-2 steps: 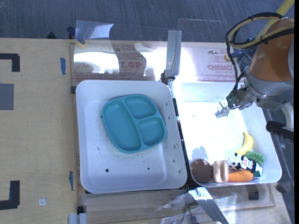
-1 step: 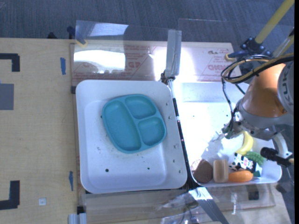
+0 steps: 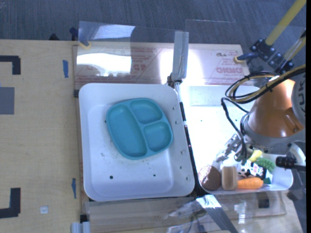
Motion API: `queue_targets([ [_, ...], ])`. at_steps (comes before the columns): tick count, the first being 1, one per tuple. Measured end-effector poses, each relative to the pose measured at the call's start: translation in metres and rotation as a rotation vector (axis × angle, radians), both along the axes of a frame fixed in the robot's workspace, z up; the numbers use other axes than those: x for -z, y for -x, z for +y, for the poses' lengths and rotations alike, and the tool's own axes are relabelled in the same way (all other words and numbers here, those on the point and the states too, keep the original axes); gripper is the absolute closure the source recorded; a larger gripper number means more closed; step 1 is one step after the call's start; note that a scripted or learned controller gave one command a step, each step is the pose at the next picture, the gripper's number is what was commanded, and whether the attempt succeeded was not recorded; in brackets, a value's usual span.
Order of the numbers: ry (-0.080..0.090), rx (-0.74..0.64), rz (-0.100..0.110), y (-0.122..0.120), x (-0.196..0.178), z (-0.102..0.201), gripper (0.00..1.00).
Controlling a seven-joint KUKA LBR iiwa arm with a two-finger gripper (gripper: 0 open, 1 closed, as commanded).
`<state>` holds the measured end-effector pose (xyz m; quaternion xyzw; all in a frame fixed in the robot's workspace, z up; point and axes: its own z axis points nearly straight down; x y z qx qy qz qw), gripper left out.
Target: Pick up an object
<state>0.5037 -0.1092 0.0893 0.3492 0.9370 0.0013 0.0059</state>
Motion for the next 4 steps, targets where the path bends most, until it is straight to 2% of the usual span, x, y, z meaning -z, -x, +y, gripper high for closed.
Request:
queue_targets([
  [1, -0.007, 0.472, 0.004, -0.036, -0.098, 0.052, 1.00],
  [2, -0.003, 0.141, 0.013, 0.024, -0.095, 0.057, 1.00],
  [3, -0.002, 0.185, 0.005, 0.023, -0.127, 0.029, 1.00],
  [4, -0.005, 0.536, 0.010, -0.026, -0.104, 0.074, 1.00],
])
